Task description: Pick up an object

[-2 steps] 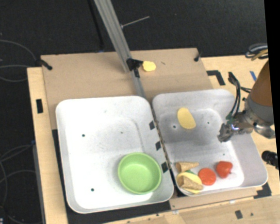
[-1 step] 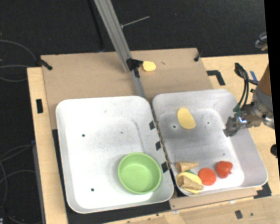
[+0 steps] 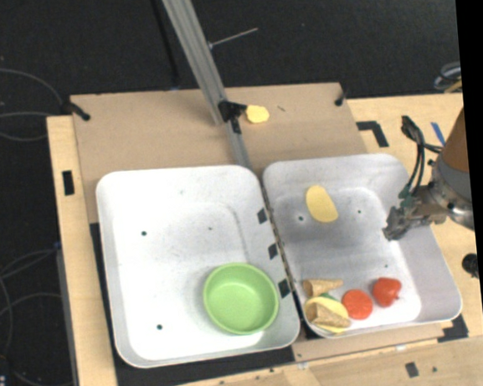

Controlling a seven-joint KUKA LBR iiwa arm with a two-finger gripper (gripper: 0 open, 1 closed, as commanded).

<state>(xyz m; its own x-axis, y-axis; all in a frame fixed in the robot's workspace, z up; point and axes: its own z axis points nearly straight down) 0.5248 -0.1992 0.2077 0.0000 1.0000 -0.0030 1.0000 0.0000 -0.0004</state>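
The right bin [image 3: 419,298] holds a yellow oval object [image 3: 321,204] near its back, two red tomato-like objects [image 3: 387,290] [image 3: 358,305] at the front, and tan and yellow wedge-shaped pieces [image 3: 323,287] [image 3: 328,312] at its front left corner. A green bowl [image 3: 240,297] sits at the front right of the left bin [image 3: 142,205]. My gripper [image 3: 398,223] hangs over the right bin's right side, above and behind the red objects, with nothing visible in it.
A small yellow object [image 3: 257,113] lies on the brown board behind the bins, beside a slanted metal post [image 3: 198,53]. Cables run over the dark floor at the left.
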